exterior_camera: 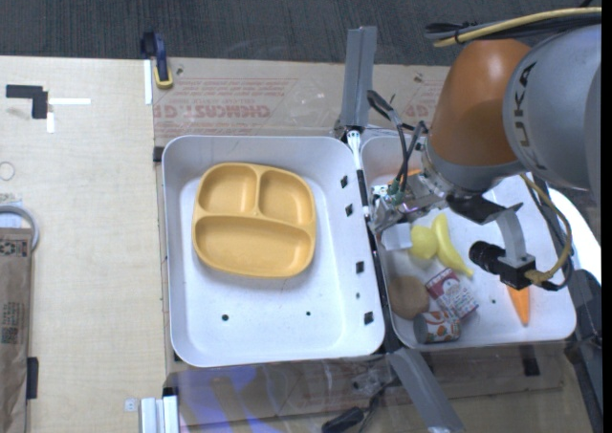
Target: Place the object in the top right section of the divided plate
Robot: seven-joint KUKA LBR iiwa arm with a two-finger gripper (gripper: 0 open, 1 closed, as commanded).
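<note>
— Where are the fingers point(387, 204)?
— Low at the right bin's point(550, 326) left edge, beside the yellow banana point(442, 242); whether they're spread or grip anything, I cannot tell.
— And the divided plate point(254, 219)?
— In the left bin point(268, 326), far half.

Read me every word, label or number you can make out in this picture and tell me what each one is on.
"KUKA", partly visible, reads vertically on the grey arm.
Mirrored reddish lettering on the cardboard strip behind the left bin: too faint to read reliably.
Print on the red and white carton in the right bin: too small.
Print on the brown bag at far left: blurred.
</note>
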